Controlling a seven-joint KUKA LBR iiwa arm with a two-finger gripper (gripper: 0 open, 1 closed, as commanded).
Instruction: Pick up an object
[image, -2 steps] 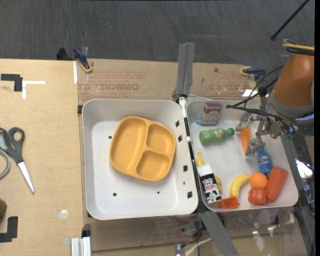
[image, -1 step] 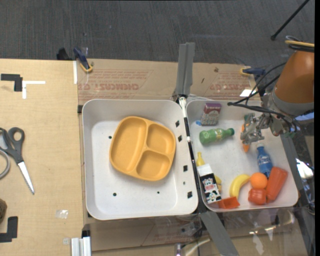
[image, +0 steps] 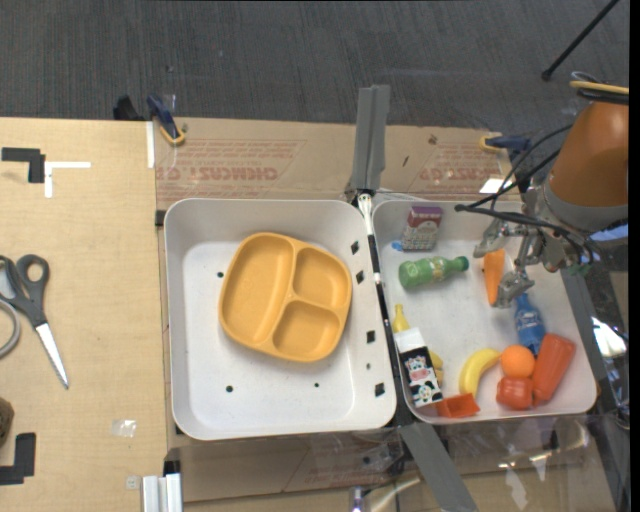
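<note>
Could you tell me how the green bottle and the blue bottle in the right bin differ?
The green bottle lies roughly crosswise near the bin's far side, while the blue bottle lies more lengthwise, nearer the right wall. The green bottle lies in the open, apart from the arm; the blue bottle sits directly beneath the gripper. Both are small bottles lying on their sides in the right bin.

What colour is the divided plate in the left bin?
Yellow-orange all over, no pattern: the divided plate in the left bin, seen clearly in the camera view.

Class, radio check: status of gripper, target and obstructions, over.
Gripper low over right bin, nothing seen held. Carrot and blue bottle beside it. Toys crowd close.
</note>
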